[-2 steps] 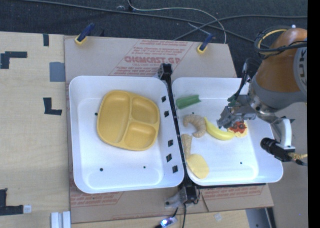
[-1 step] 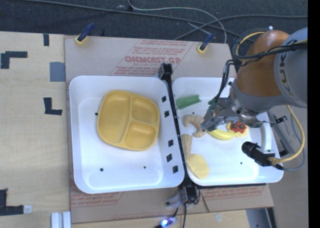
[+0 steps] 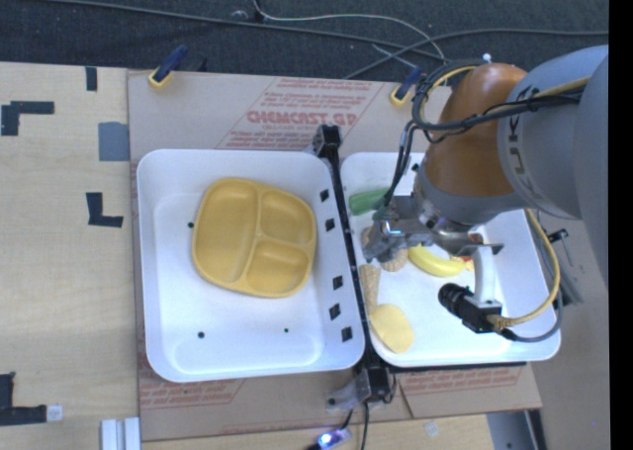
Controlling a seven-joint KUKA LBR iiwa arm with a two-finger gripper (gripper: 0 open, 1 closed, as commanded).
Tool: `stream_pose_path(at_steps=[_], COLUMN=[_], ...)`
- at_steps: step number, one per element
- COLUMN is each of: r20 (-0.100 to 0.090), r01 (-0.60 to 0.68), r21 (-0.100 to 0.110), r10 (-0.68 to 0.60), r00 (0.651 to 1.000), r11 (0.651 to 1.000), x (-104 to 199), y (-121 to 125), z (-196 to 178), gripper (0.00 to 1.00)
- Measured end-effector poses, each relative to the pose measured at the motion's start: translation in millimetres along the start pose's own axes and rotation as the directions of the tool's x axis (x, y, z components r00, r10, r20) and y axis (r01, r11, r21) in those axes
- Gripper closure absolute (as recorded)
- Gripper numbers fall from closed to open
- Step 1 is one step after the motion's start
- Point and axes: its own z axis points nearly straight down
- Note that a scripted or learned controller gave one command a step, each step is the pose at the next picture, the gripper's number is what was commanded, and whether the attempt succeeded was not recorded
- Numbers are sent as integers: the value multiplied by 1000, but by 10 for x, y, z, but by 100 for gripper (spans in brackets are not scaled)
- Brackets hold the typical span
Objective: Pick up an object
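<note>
From the overhead camera I saw the end effector (image 3: 384,237) low in the right bin (image 3: 524,344), near the banana (image 3: 436,261) and a yellow lemon-like piece (image 3: 393,326); its grip I could not tell. The left bin (image 3: 158,339) held a yellow divided plate (image 3: 254,236).

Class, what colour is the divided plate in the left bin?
Yellow: the plate shows best in the camera view.

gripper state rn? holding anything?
Gripper: cannot be told. It is low in the right bin, near the banana.
</note>
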Motion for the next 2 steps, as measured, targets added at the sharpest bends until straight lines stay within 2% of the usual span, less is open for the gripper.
stream_pose_path(at_steps=[1,2], r20=[0,1], r01=[2,1], r21=[-2,0], r10=[-2,-1], r00=[1000,1000], r11=[1000,1000], x=[572,1081], y=[-5,94], z=[-99,-3], gripper=[100,100])
